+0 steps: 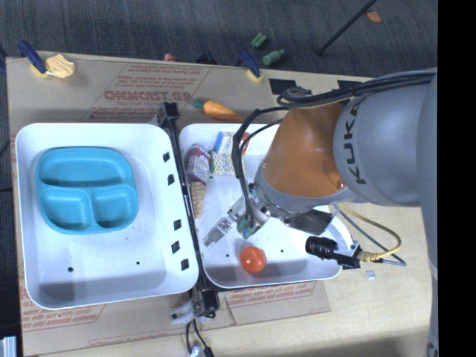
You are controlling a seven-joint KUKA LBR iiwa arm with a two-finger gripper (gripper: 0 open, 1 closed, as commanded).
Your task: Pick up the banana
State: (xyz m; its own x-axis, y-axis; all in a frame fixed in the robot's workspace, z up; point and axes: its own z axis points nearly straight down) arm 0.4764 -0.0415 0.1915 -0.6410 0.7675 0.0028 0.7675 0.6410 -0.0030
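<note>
— Yellow banana: where is it?
— I cannot tell. The grey arm with its orange band (pixel 312 162) covers much of the right shallow white bin (pixel 297 275).
— And the jaws?
— Low over that bin's left half. Spread or pressed together, I cannot tell.
— Around them?
— A round orange-red fruit (pixel 253 259) lies just beside them, toward the near rim. A purple packet (pixel 197 162) and a blue-and-white carton (pixel 222 151) lie at the far end. An orange carrot (pixel 219 110) rests on the counter (pixel 111 88) beyond, and a blue divided tray (pixel 85 188) sits in the left white bin (pixel 30 274).

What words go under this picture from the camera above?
Robot arm reaches over the right bin, by an orange ball.
</note>
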